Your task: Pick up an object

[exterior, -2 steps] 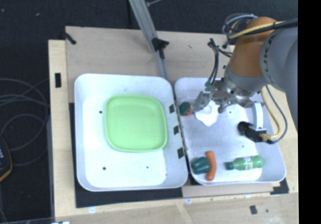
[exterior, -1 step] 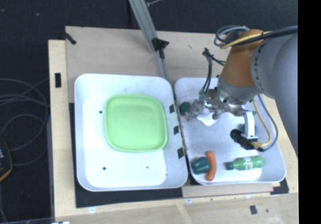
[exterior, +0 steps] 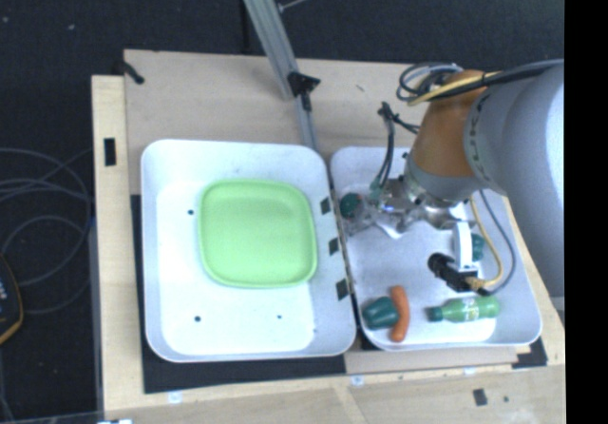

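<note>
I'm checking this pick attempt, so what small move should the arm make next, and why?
Probably a short straight descent. The gripper hangs at the upper left of the right bin, near a small dark green object by the bin's wall. Whether that object sits between the fingers is unclear, so lowering gently before closing seems safest.

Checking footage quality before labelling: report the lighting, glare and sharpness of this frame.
Camera view: even, soft light; the white bins glare slightly; the green plate is washed pale; the gripper area is blurred and small objects soft; surroundings fall dark.
</note>
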`<state>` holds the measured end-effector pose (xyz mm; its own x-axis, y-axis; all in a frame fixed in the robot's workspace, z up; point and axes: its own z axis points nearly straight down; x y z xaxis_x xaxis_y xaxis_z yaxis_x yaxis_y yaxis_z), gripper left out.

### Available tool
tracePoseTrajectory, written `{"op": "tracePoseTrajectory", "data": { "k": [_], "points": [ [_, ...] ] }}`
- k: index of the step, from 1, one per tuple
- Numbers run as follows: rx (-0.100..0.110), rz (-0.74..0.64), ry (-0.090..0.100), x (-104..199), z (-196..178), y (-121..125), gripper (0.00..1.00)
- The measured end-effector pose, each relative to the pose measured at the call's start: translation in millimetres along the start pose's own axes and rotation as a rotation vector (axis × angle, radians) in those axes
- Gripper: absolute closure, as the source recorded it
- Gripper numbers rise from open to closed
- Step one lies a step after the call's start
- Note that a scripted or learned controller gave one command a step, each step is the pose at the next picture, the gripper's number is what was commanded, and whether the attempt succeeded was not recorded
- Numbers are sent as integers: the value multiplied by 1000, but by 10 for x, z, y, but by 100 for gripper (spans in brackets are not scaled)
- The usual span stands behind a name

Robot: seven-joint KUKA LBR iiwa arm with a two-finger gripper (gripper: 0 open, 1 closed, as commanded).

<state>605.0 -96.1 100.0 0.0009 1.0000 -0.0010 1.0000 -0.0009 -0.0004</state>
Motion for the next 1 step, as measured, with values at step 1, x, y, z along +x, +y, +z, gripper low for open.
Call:
{"op": "tracePoseTrajectory", "data": {
  "k": [1],
  "points": [
    [-4,1,1,-3,-121,10,100]
  ]
}}
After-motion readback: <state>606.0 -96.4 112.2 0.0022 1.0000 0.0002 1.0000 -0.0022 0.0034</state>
